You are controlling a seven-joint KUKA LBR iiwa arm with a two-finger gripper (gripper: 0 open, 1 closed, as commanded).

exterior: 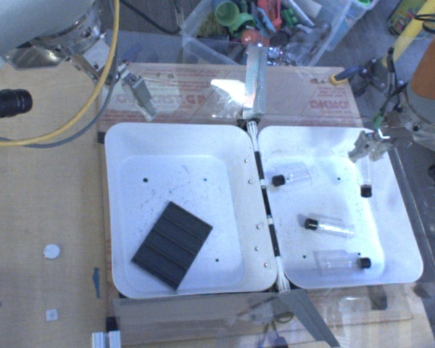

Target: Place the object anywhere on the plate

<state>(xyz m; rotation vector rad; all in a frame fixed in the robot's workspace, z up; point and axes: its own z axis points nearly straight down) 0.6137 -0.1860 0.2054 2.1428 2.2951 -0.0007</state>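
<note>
A black ribbed rectangular plate (pixel 172 244) lies tilted in the lower half of the left bin (pixel 130 151). The right bin (pixel 402 216) holds several clear vials with black caps: one near the divider (pixel 290 175), one in the middle (pixel 328 228) and one along the front wall (pixel 341 261). A small black-capped piece (pixel 365 190) sits near the right wall. My gripper (pixel 367 148) hangs over the far right corner of the right bin, just above that piece and far from the plate. Nothing visibly rests in it.
A clear tub of colourful toys (pixel 275 13) stands behind the bins. A cardboard strip (pixel 203 93) and a metal bracket (pixel 255 78) run along the back edge. Yellow cable (pixel 94 100) loops at the left, on the wooden bench.
</note>
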